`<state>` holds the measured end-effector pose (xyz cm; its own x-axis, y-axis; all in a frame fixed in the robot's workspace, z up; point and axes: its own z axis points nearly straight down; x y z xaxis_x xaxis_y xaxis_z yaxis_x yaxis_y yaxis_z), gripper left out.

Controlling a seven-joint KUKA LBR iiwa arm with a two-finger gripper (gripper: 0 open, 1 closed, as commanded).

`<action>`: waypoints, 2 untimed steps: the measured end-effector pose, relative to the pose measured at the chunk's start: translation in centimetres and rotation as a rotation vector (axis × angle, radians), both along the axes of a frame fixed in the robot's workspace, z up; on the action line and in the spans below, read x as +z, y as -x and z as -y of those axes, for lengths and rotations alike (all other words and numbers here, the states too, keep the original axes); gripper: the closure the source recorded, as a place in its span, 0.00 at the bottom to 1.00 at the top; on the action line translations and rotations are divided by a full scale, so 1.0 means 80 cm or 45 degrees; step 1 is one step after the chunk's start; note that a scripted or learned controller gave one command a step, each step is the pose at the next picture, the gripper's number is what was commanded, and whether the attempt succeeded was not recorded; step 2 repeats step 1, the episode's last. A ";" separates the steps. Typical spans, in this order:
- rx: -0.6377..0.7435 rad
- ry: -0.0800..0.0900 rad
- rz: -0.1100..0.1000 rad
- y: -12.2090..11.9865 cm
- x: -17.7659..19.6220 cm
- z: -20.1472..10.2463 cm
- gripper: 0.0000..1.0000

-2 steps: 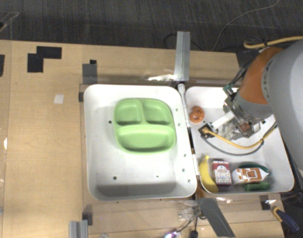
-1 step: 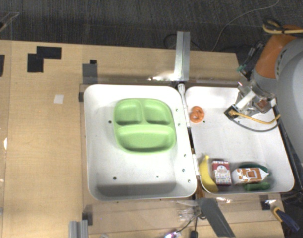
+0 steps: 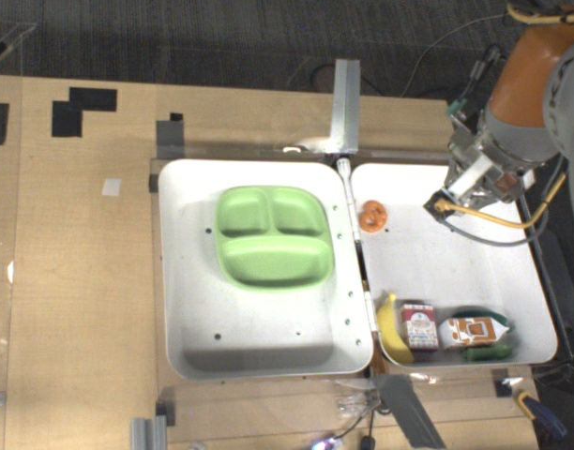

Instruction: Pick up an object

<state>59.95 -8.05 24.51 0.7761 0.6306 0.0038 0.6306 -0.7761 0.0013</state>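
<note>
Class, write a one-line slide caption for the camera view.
Arm poised over the right bin with a banana, a red carton and a small orange item; green divided plate in the left bin.

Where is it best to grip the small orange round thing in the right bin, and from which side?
Probably across its middle, coming straight down from above. The orange round thing is small and lies alone, but near the left wall of the right bin, so squeeze parallel to that wall.
</note>
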 end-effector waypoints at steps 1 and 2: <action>-0.268 -0.001 -0.005 0.064 -0.069 -0.011 1.00; -0.268 -0.001 -0.005 0.064 -0.069 -0.011 1.00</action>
